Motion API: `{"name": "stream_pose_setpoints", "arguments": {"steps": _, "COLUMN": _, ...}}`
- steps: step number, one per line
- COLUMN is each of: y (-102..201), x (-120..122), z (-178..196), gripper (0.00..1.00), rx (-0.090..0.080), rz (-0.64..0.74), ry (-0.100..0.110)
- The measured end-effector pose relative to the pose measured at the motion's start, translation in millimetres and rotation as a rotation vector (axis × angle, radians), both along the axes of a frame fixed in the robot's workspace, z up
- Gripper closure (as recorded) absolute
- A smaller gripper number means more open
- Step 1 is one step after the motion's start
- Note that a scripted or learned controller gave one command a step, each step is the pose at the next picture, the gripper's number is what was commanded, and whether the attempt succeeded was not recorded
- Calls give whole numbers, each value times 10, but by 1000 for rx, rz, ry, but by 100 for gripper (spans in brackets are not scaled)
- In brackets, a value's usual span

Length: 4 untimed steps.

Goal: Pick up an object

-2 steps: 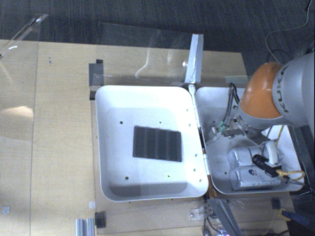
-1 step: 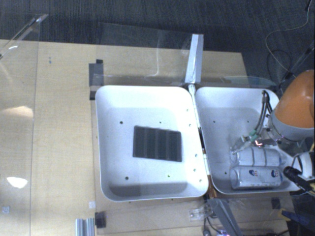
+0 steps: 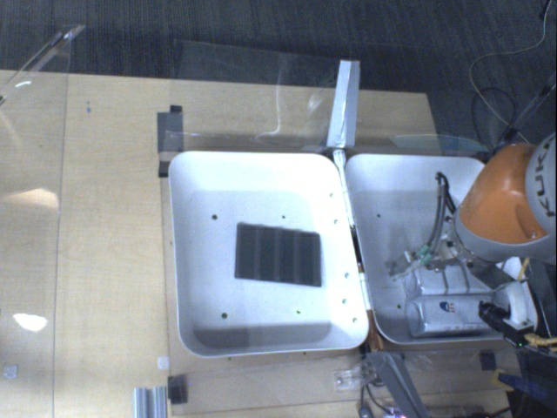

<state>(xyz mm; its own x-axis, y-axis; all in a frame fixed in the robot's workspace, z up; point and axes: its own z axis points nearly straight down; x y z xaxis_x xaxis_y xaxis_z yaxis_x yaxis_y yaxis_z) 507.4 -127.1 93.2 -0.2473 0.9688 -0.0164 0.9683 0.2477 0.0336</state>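
Note:
A dark grey ridged rectangular pad [image 3: 278, 254] lies flat in the middle of the left bin [image 3: 196, 233]. My gripper [image 3: 428, 273] is down low in the right bin [image 3: 392, 190], near its front half, far from the pad. Its silver body [image 3: 448, 314] lies close to the bin's front wall, and the orange band [image 3: 500, 203] of the arm hangs over it. A small pale bit with a green spot [image 3: 421, 254] shows by the gripper; I cannot tell what it is or whether it is held.
The two white bins meet at a middle rim [image 3: 352, 233]. A clear plastic sheet and a metal post [image 3: 345, 103] stand behind them. Cables [image 3: 509, 103] run at the far right. Bare wooden bench [image 3: 87, 233] lies to the left.

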Motion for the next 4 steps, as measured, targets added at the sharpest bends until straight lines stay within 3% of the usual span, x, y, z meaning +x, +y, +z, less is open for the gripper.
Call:
{"name": "stream_pose_setpoints", "arguments": {"steps": 1, "y": 126, "x": 60, "z": 121, "gripper": 100, "rx": 14, "rz": 16, "ry": -10}}
{"name": "stream_pose_setpoints", "arguments": {"steps": 2, "y": 83, "x": 38, "z": 110, "gripper": 0, "rx": 8, "rz": 10, "ry": -5}}
{"name": "stream_pose_setpoints", "arguments": {"steps": 3, "y": -9, "x": 901, "z": -36, "gripper": 0, "rx": 5, "rz": 25, "ry": 22}}
{"name": "stream_pose_setpoints", "arguments": {"steps": 4, "y": -341, "x": 1406, "z": 244, "gripper": 0, "rx": 1, "rz": 207, "ry": 27}}
